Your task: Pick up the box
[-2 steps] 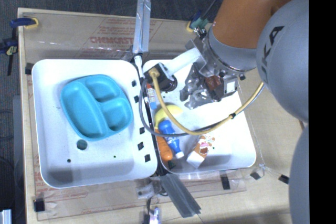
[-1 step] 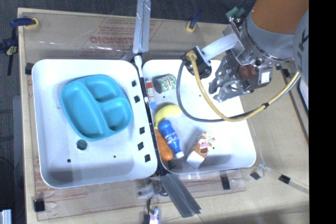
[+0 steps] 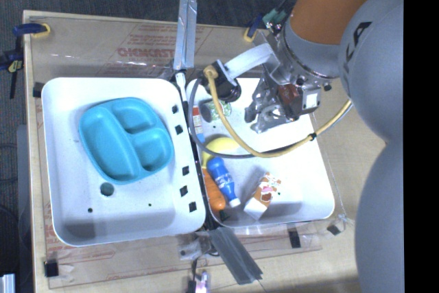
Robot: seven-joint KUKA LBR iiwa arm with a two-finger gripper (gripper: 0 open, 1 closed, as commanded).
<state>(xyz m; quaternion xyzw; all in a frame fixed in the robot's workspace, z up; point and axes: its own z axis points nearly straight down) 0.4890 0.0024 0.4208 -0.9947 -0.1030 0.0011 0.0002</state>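
The box [image 3: 263, 193] lies at about five o'clock in the right bin [image 3: 312, 168], just beside the blue bottle [image 3: 223, 180]. The claw [image 3: 269, 113] hangs well apart at twelve o'clock; its opening I cannot tell. Coming down, it may knock the bottle instead.

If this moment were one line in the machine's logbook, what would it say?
end effector: above right white bin | small printed carton box: lying in bin, apart from end effector | blue plastic bottle: beside box
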